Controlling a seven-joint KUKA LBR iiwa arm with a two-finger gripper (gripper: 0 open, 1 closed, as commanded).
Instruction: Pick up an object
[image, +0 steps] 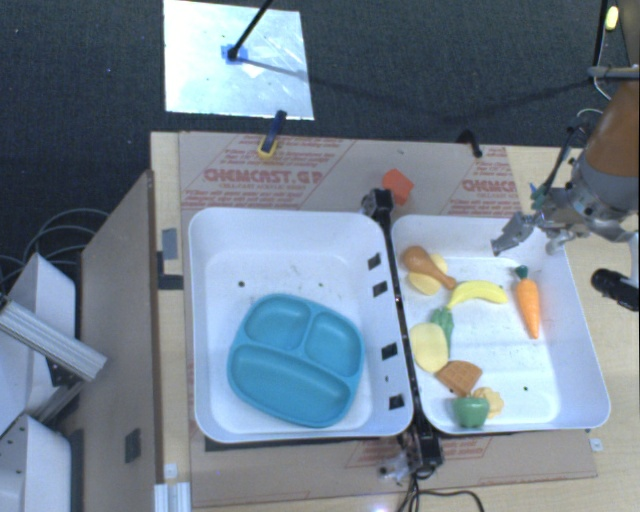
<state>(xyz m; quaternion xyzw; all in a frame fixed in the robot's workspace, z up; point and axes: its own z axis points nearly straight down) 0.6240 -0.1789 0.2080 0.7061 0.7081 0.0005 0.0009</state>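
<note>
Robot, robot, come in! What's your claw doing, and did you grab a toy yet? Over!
Gripper over right bin's far edge, holding nothing seen. Carrot nearest, just below it. Banana beside carrot, apart.

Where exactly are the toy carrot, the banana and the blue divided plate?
Carrot (528, 307), camera view, middle of its orange body.
Banana (477, 293), camera view, centre of its yellow curve.
Blue divided plate (262, 381), camera view, floor of its big lower compartment.

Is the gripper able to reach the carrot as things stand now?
Probably yes. The carrot lies apart from the banana, with nothing over it, and the gripper hangs just above and left of it.
</note>
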